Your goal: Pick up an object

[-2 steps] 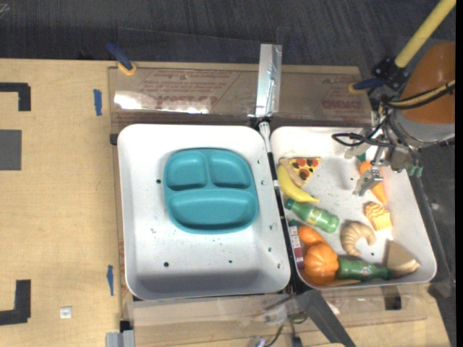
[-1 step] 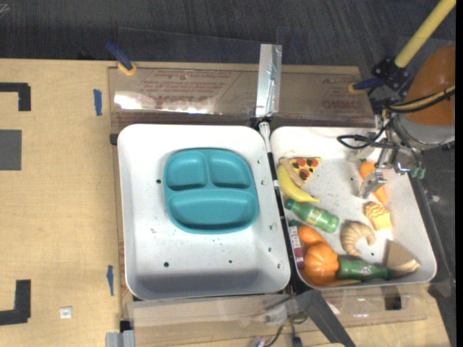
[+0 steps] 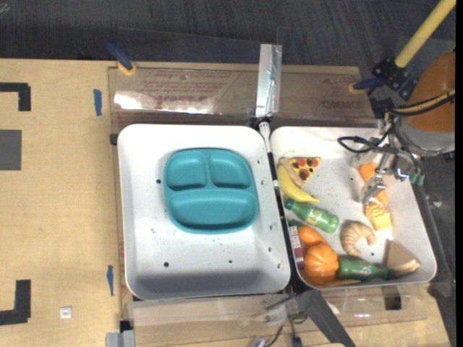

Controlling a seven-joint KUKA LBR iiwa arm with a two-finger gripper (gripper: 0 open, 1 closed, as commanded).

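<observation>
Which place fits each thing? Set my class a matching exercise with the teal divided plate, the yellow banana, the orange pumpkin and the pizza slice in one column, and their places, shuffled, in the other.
Things:
1. teal divided plate
2. yellow toy banana
3. orange toy pumpkin
4. toy pizza slice

Places:
A. right bin, near front edge
B. left bin, middle
C. right bin, far left corner
D. right bin, along left wall, just in front of the pizza slice

Pairs: 1-B, 2-D, 3-A, 4-C
</observation>
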